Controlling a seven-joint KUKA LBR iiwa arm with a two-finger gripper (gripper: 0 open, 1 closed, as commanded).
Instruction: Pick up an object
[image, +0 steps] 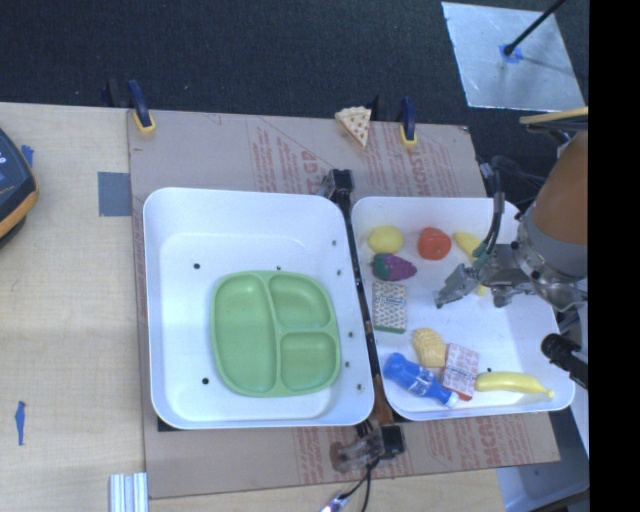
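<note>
Hand (470, 288) spread wide, holding nothing, above right bin (520, 340) near orange-red tomato (434, 243).

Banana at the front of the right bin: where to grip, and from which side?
Probably grip the banana mid-length, fingers across its narrow width, descending from straight above. It lies flat and lengthwise close to the right bin's front wall, with a small red-and-white packet near its left end, so a side approach looks blocked. The gripper is above the bin's middle.
</note>
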